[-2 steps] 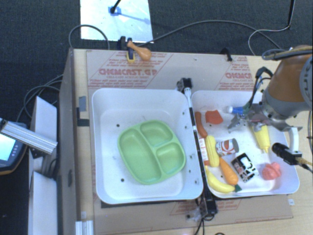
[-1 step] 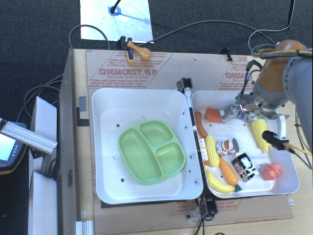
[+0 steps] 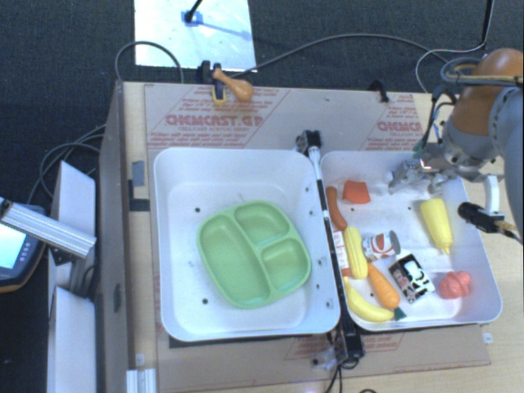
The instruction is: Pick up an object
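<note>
Two shallow white bins sat side by side on a bench, seen from above at a slant. The left bin (image 3: 168,219) held a pale green divided plate (image 3: 254,254) near its middle. The right bin (image 3: 490,301) held the objects to choose from: an orange wedge (image 3: 356,191) near its far left corner, a thin orange stick (image 3: 334,210) and a corn cob (image 3: 354,251) along its left wall, a banana (image 3: 366,301) and a carrot (image 3: 382,285) toward its near left corner, a small can (image 3: 382,245) and a black-and-white box (image 3: 412,277) near the middle, a second yellow corn cob (image 3: 436,223) toward the right wall, and a pink lump (image 3: 453,284) near the near right corner. The grey arm (image 3: 491,113) reached in over the far right corner, its gripper (image 3: 416,173) hanging above the bin floor between the wedge and the yellow cob, touching neither; whether its fingers were apart or together could not be told. Nothing appeared lifted, so the pick seemed not yet made: choosing, closing and raising were judged to remain
</note>
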{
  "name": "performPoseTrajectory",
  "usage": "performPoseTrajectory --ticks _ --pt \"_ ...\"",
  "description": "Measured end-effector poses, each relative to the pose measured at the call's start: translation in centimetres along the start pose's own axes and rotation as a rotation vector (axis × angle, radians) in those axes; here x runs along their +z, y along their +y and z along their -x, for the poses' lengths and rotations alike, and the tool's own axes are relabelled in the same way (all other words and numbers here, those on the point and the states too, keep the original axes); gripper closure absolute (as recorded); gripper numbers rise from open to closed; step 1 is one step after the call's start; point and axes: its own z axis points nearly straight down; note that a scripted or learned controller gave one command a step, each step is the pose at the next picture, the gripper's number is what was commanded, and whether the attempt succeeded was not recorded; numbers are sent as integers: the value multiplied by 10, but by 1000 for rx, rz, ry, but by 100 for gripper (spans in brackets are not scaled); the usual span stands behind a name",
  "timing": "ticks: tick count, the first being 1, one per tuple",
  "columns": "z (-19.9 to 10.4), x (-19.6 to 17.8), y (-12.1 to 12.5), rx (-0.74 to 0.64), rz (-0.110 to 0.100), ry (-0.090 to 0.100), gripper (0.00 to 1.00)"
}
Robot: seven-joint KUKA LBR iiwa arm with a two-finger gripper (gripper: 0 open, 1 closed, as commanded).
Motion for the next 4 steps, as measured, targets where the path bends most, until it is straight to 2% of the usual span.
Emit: performPoseTrajectory --ticks 1,2,3,4 --pt "-9 -19 -45 -1 23 -5 0" --pt "-26 19 -5 10 -25 1 0" --pt "4 2 2 -3 9 -5 0" --pt "3 16 -78 -1 20 -5 0"
